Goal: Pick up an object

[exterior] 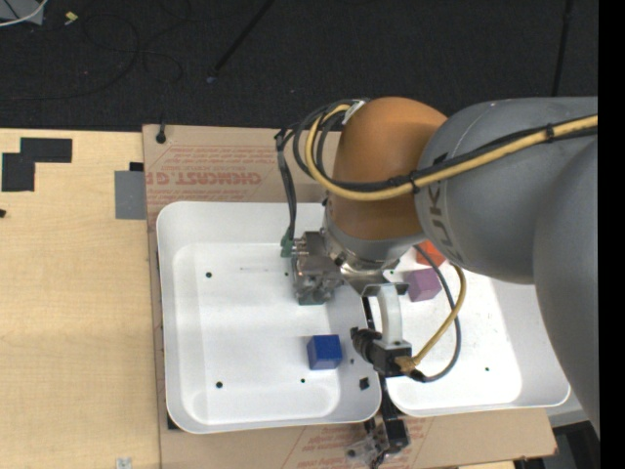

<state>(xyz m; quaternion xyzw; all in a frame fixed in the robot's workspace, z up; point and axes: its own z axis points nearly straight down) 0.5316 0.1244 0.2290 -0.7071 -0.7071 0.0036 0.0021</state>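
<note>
a: where is the gripper [311,283] seen?

b: it is seen low over the left bin [190,291], near that bin's middle, under the orange band [386,169] of the grey arm [518,193]. whether anything is clasped cannot be told, since the tool is viewed from above and its tip is hidden by its own body.

a: and the objects?

b: a blue cube [324,352] is lying on the floor of the left bin, below the gripper in the view and apart from it. a purple block [423,283] is seen in the right bin [508,379], just beside the wrist, and an orange piece [430,255] is partly covered by the arm just above it.

a: anything else?

b: yellow and black cables [444,335] are looped from the wrist over the divide between the bins. brown cardboard [210,169] is laid under the bins.
</note>
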